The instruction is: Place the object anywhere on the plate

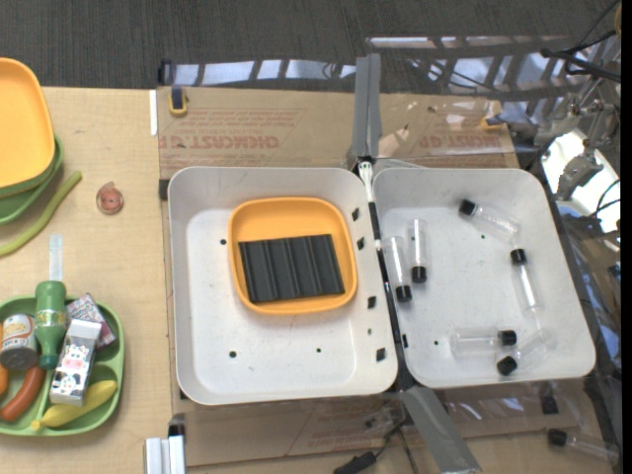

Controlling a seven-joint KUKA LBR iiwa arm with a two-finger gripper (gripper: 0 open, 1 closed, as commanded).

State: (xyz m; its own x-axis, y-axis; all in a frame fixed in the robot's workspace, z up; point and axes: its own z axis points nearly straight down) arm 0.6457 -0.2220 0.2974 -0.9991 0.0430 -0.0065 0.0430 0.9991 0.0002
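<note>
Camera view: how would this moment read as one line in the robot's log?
plate: orange, in left bin | on plate: dark ribbed block | right bin: clear black-capped vials, loose | task state: object lies on plate

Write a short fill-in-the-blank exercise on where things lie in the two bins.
1. The orange plate lies in the ____ bin.
2. The dark ridged object rests on the ____.
3. The clear tubes in the right bin have ____ caps.

Missing words: left; plate; black
</note>
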